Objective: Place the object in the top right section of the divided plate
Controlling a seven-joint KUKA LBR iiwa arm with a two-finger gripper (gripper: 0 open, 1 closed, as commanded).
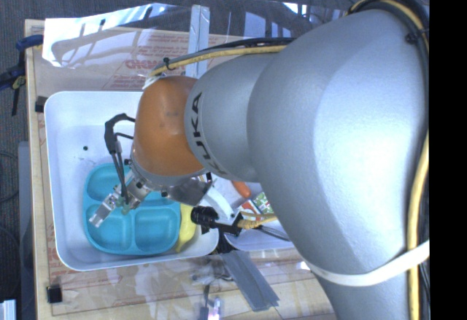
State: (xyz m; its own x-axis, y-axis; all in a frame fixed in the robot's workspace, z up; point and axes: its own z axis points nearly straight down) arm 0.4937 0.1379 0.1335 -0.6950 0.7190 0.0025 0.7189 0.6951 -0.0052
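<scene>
1. The blue divided plate (139,227) lies in the left white bin (62,165), near the bin's front edge.
2. I cannot tell which thing is the object to be placed, or where it is.
3. The gripper (109,205) hangs over the plate's left side, low above its sections. I cannot tell whether the claw is spread or pressed together.
4. A yellow thing (187,227) sits just beside the plate's right edge.
5. Further right of the plate, an orange thing (242,189) peeks out under the arm.
6. The big grey arm (314,136) with its orange band (164,125) rises above the plate and covers the bin to its right.
</scene>
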